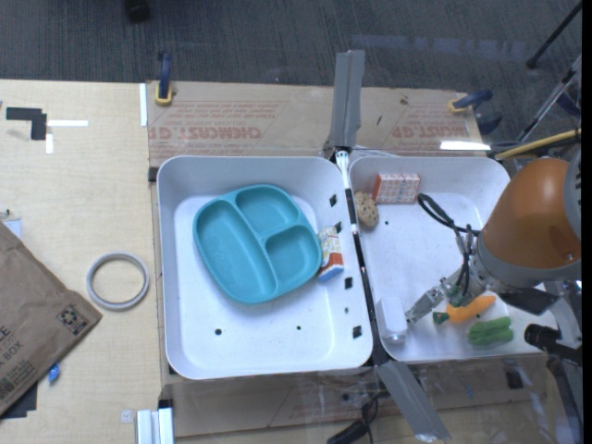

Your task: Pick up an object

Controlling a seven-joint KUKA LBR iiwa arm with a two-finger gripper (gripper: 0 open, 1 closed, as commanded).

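2 bins on the bench; my jaws (453,294) are low in the right bin (407,248), touching the orange carrot (467,309) beside the green piece (488,332). Can't tell open or closed.

Cardboard sheet (277,118), upper centre of frame, behind the bins: red printed lettering, seen upside down, repeated on left and right halves; not reliably legible. Brown cardboard box (32,317), lower left: "BOX" is printed in black.
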